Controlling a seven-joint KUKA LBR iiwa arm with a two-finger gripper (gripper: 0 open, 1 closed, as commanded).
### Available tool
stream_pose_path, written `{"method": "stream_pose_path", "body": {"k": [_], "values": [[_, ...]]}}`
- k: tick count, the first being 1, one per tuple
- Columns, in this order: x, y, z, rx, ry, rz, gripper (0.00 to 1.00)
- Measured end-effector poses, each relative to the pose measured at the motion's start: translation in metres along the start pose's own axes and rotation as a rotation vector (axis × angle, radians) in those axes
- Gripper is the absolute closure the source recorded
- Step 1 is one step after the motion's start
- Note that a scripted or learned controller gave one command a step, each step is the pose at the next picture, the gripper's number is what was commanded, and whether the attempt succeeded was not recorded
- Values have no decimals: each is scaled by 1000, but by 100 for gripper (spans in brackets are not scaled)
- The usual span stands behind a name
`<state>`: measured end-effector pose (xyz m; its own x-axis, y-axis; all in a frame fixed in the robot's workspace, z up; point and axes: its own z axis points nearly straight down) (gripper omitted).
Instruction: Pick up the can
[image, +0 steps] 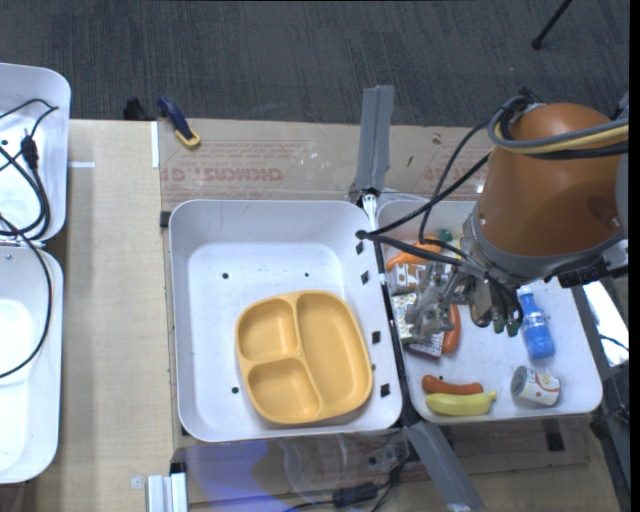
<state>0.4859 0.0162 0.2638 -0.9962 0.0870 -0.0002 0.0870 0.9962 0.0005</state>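
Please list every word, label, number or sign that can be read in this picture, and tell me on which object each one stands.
Red printing on the cardboard sheet behind the bins: mirrored and blurred, not readable with certainty.
Label on the blue bottle: too small to read.
Markings on the can: too small and blurred to read.
Packet under the claw: print blurred, unreadable.

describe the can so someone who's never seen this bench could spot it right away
Look in the right-hand bin, the one the arm reaches into, and go to its near right corner. The can lies there on its side, below the blue bottle and right of the banana. It alone is a short white cylinder.
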Motion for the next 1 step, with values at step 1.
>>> {"method": "stream_pose_path", "body": {"k": [1], "values": [[11, 52, -54, -1, -4, -403, 100]]}}
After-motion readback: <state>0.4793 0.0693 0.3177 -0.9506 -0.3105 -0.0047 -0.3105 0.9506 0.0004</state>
